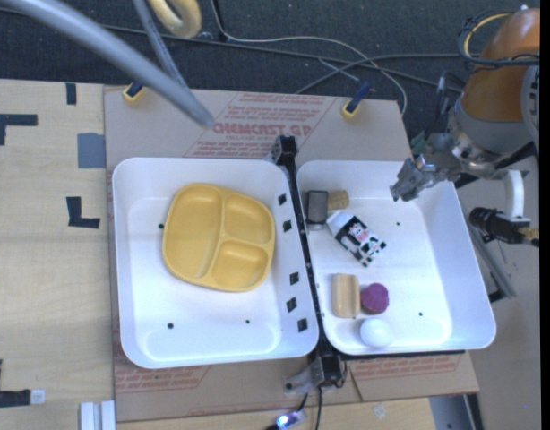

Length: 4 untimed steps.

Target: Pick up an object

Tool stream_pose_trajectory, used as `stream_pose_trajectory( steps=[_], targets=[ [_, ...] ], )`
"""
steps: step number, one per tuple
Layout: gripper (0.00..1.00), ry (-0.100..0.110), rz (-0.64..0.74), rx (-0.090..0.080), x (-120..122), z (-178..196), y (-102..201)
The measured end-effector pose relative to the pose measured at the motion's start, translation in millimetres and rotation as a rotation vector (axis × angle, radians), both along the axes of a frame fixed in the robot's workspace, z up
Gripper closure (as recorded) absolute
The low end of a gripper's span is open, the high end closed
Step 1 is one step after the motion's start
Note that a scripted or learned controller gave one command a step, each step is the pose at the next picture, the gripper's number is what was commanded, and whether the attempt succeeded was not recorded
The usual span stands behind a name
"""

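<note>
Robot arm poised at the far right corner of the right bin (454, 267), its pick lying down-left of it.

The gripper (408, 184) hangs over the bin's upper right wall, with nothing seen between the fingers; whether they stand wide or narrow cannot be told from this slant. The nearest candidate, a white carton with black markings (357, 238), lies on the bin floor toward the bin's middle, its long axis running diagonally from upper left to lower right. Nearer the bin's left wall sit a dark block (317, 207) and a tan piece (337, 201); by the near wall, a tan cylinder (345, 295), a purple lump (374, 298) and a white ball (376, 331). The arm likely must travel inward and descend.
</note>
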<state>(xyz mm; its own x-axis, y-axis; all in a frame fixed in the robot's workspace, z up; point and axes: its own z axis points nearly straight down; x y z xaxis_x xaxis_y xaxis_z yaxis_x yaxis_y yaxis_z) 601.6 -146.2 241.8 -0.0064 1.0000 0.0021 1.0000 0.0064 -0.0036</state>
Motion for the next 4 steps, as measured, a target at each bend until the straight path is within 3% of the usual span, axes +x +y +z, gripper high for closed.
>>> stream_pose_trajectory(
  steps=[2,4],
  targets=[
    [1.00,0.002,0.000,-0.001,-4.1,-19.0,105.9],
    [1.00,0.004,0.000,-0.001,-30.7,-35.2,205.3]
  ],
)
